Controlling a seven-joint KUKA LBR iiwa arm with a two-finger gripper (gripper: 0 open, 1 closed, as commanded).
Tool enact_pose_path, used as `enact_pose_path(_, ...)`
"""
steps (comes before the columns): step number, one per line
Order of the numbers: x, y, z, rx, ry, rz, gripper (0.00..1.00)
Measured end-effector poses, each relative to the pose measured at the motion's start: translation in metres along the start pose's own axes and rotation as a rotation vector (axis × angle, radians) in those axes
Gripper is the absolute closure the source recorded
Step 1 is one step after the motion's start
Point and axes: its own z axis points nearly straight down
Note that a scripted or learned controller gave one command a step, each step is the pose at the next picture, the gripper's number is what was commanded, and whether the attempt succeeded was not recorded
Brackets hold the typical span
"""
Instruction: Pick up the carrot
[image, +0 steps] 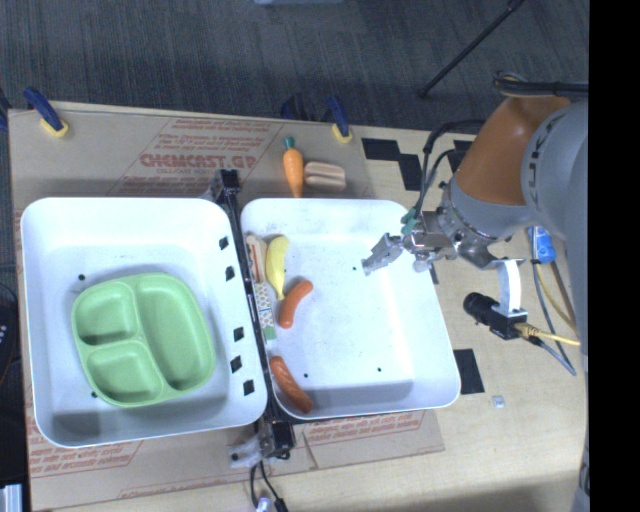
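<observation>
The small orange carrot (292, 170) with green top lies outside the bins; the end effector's (378, 256) state is unclear.

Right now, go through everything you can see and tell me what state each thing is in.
carrot: lying outside the bins on the bench, just behind the right bin, untouched
gripper: over the right bin, holding nothing
banana: lying in the right bin by its left wall
sausages: two, lying in the right bin along the left wall
green tray: flat in the left bin, compartments empty
bun: on the bench beside the carrot
</observation>
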Motion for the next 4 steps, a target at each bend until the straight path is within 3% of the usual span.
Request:
enact_pose_path(1,0.065,0.061,0.121,0.001,0.001,0.150,0.00)
enact_pose_path(2,0.091,0.052,0.121,0.005,0.001,0.437,0.00)
enact_pose_path(3,0.092,0.052,0.111,0.009,0.002,0.432,1.00)
enact_pose_path(4,0.048,0.055,0.069,-0.001,0.001,0.473,1.00)
